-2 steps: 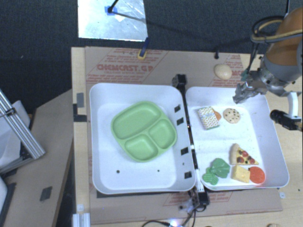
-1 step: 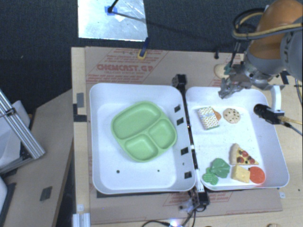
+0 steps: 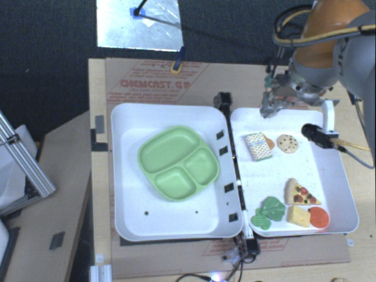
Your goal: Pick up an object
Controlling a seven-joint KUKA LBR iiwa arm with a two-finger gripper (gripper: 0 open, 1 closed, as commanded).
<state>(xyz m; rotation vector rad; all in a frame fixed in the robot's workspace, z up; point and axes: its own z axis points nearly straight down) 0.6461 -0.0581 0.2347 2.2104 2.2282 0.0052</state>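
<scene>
My gripper (image 3: 269,109) hangs over the far left corner of the right bin (image 3: 338,175), fingers pointing down, with nothing seen between them. A small patterned packet (image 3: 258,146) lies just in front of it, with an orange piece (image 3: 269,141) at its side and a round cookie (image 3: 287,143) to the right. A pizza slice (image 3: 299,193), a yellow cheese wedge (image 3: 298,215), a red tomato slice (image 3: 319,217) and green leafy pieces (image 3: 268,212) lie near the front of the same bin.
The left bin (image 3: 126,175) holds a green divided plate (image 3: 178,163). A black ridge (image 3: 231,157) separates the two bins. A black part (image 3: 317,135) on the arm hangs over the right bin's right side. A shiny sheet (image 3: 139,15) lies at the back.
</scene>
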